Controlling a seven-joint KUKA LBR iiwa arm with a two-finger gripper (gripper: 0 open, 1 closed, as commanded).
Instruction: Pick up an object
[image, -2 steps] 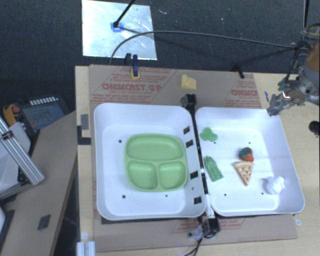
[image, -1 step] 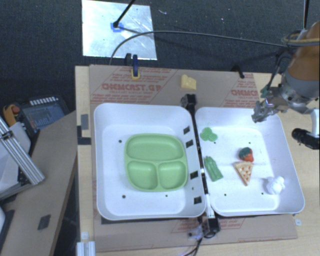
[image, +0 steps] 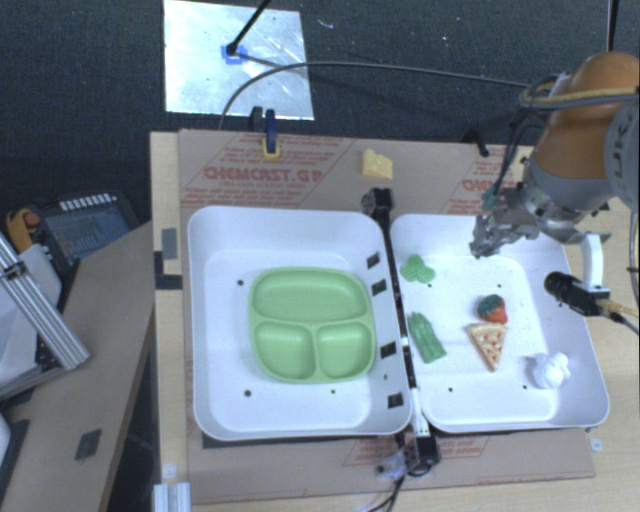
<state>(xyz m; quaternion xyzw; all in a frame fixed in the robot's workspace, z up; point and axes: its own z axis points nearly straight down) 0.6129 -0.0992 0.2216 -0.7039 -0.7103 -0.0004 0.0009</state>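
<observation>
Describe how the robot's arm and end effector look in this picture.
The arm is grey metal with a broad orange band above the wrist. Thin dark cables run along its upper side. Its end effector is a small grey metallic assembly, blurred here, so finer markings cannot be made out.

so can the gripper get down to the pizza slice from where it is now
Probably yes. The gripper hangs over the right bin's far end, and the pizza slice lies flat with open floor around it; the red and green toy sits close beside it.
</observation>
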